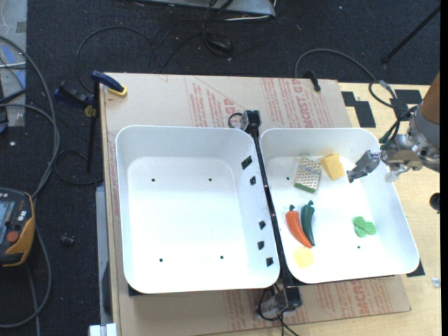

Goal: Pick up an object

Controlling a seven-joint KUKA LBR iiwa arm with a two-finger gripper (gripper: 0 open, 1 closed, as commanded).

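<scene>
- The desk, a brown board printed with red lettering, carries two shallow white bins side by side; the left bin sits at nine o'clock of the right bin, their rims touching along a black divider.
- The grey arm reaches in at three o'clock, its tool hanging over the upper right part of the right bin; whether the tool is released or clenched cannot be told from this angle, and nothing is seen in it.
- Nearest candidate: a yellow block, just at nine o'clock of the tool. It looks like light, stiff toy plastic; its flat opposite sides seem the natural place to pinch.
- Touching it at eight o'clock lies a speckled grey slab, thin and flat, likely hard to get under; its long edges look the better hold.
- Toward six o'clock in the bin, an orange carrot and a dark green pepper lie pressed together, probably smooth and slippery; a grip across either waist risks dragging the other.
- A green leafy piece lies alone at five o'clock of the tool, small and irregular, possibly soft.
- A small yellow piece rests just below the carrot's tip, low and rounded, likely to squirt out of a pinch.
</scene>
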